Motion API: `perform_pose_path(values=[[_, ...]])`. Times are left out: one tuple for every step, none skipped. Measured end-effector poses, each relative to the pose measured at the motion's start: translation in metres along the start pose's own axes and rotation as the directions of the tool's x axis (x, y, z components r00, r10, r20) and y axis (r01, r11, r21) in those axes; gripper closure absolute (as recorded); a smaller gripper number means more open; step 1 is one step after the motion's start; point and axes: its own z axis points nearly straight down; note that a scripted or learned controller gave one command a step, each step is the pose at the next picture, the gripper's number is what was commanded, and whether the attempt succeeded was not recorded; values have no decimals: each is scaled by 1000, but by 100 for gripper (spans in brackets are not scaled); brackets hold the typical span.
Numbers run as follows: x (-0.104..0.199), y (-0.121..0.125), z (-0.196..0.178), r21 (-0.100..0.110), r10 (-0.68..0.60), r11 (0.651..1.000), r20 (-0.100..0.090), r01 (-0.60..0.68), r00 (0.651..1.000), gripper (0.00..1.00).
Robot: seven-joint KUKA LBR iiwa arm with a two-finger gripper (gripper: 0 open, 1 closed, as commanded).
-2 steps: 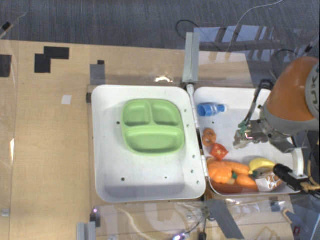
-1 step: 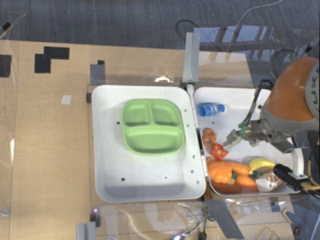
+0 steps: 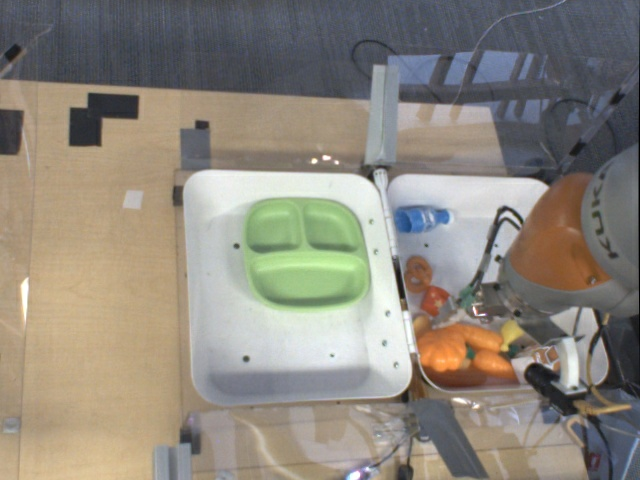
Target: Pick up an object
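Partly, the arm (image 3: 565, 243) hides the right bin (image 3: 455, 193).

On my feed: wooden bench (image 3: 90, 298) carrying two white bins side by side. Left bin (image 3: 215, 368) holds a green divided plate (image 3: 305, 253), three compartments, lying flat near its centre. Black patches (image 3: 100, 116) mark the bench's far left. Grey floor (image 3: 200, 18) lies beyond, with a thin cable (image 3: 520, 13).
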Motion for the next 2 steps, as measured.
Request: perform_pose_path(values=[[1, 2, -10, -4, -2, 1000, 0, 2, 1000, 100], [54, 66, -90, 10, -87, 996, -5, 87, 996, 100]])
